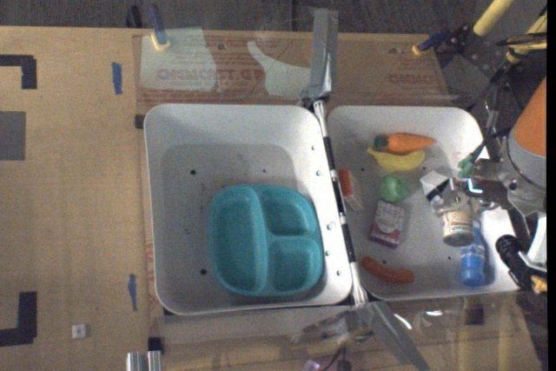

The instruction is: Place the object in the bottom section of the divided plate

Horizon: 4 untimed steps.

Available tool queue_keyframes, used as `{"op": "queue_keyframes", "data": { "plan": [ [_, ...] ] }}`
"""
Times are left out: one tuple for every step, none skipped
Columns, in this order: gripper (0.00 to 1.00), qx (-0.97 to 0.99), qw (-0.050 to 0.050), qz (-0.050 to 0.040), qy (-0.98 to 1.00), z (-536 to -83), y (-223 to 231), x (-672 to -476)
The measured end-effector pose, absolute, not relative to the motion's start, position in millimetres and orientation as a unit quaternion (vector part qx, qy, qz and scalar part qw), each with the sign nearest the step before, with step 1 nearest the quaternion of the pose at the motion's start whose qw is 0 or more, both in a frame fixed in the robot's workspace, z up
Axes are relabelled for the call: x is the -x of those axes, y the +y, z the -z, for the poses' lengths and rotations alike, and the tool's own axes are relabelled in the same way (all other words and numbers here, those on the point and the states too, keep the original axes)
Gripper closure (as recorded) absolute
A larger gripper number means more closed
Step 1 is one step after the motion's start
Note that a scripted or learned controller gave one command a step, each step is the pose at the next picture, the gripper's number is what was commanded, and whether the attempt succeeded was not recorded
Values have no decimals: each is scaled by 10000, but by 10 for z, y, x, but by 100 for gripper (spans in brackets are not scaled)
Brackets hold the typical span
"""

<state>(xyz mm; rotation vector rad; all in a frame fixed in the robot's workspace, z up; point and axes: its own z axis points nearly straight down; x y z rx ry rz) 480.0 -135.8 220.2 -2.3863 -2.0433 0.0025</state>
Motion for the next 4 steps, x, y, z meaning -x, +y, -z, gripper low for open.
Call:
{"op": "queue_keyframes", "data": {
  "plan": [
    [100,8060,21,-14,-5919,-2097,-372,-4791],
    [100,7923,2,-6,-6101,-1836,263,-5147],
    [100,8161,5,-9,-5779,-2342,2002,-5240],
    [100,8405,11,-30,-5418,-2016,2254,-4777]
  ]
}}
